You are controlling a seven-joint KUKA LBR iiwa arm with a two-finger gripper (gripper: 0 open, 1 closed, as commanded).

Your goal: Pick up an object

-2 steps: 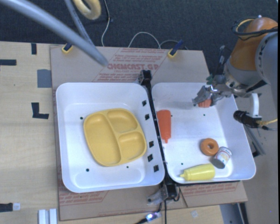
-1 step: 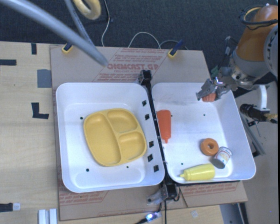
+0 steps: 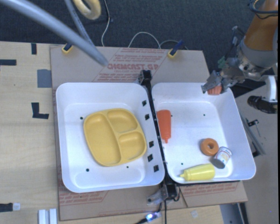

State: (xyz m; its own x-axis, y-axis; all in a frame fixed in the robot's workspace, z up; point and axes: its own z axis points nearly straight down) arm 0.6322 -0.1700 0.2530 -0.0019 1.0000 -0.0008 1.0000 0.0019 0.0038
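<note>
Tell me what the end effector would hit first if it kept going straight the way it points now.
Likely the far right corner of the shallow white right-hand bin: the end effector hangs there, pointing down and leftward. Depth is unclear; it could land on the bin floor instead.

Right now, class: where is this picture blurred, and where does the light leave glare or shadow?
Camera view: the grey bar across the top left is soft and out of focus; the white bins look bright and washed out, with faint shadows under the yellow tray and carrot; the gripper is slightly blurred.
</note>
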